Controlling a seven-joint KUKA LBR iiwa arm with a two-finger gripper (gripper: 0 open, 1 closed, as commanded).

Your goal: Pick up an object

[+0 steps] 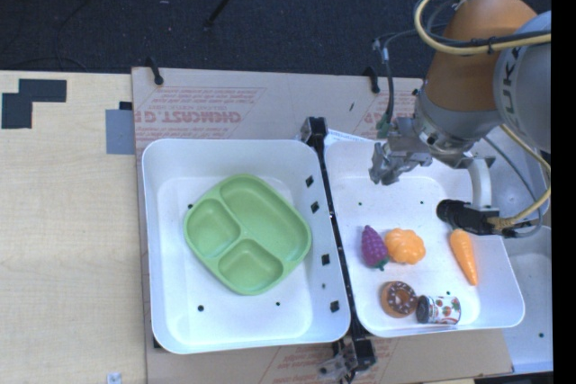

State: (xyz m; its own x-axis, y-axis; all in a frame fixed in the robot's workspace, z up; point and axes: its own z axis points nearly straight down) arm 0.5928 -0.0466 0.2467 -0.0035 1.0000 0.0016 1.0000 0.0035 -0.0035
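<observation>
The claw is seen over the right bin, at its 11 o'clock corner; whether it is open or closed cannot be told. Nothing is seen gripped. A purple toy, an orange toy, a carrot, a donut and a small can lie toward 5 o'clock of it. A green divided plate is held by the left bin.

The 2 bins were white. A pale green divided plate lay in the left one. The right bin held a purple grape bunch, a yellow-orange pumpkin, an orange carrot, a brown doughnut and a red-and-white patterned can.
</observation>
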